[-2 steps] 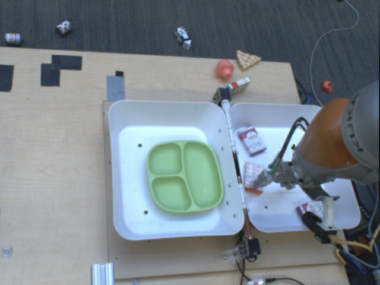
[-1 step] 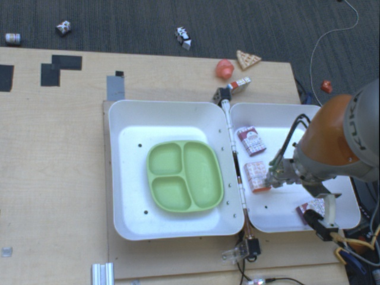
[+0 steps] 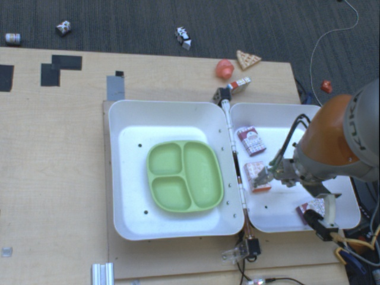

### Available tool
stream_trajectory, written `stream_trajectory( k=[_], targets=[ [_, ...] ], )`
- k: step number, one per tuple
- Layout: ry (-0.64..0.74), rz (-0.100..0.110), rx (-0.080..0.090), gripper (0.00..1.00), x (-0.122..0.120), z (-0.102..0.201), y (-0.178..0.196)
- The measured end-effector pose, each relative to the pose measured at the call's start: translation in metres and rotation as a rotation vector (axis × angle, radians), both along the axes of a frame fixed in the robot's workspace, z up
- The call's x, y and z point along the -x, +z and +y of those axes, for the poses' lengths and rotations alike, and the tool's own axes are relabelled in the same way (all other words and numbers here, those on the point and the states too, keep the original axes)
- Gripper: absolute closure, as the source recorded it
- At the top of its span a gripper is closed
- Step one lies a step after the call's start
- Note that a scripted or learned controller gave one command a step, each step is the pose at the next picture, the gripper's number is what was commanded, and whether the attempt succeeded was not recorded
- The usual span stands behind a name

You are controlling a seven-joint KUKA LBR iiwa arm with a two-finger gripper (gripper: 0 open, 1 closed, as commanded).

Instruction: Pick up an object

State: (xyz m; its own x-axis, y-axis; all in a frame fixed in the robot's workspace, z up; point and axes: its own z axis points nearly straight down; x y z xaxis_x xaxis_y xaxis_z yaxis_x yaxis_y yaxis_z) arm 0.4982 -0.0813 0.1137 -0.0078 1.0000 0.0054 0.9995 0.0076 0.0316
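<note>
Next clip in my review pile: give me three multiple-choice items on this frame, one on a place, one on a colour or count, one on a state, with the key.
1. Where does the divided plate lie?
A. in the left bin
B. in the right bin
C. on the carpet

2. What colour is the plate?
A. red
B. light green
C. blue

3. How does the gripper stand in relation to the right bin?
A. far off above the carpet
B. above the left bin
C. low over the right bin, beside a small packet

Key:
1 A: the plate sits in the middle of the left bin.
2 B: all three of its compartments are light green.
3 C: the gripper is just by the small packet in the right bin, with another packet lying farther back.
</note>
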Motion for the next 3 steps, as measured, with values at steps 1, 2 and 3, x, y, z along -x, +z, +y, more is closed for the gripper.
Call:
stream_trajectory(
  k=[1, 2, 3],
  targets=[
    [-0.003, 0.016, 0.000, 0.00, 0.006, -0.012, -0.024],
    [0.000, 0.008, 0.000, 1.00, 0.003, -0.012, -0.011],
    [-0.001, 0.011, -0.001, 0.00, 0.004, -0.011, -0.012]
  ],
)
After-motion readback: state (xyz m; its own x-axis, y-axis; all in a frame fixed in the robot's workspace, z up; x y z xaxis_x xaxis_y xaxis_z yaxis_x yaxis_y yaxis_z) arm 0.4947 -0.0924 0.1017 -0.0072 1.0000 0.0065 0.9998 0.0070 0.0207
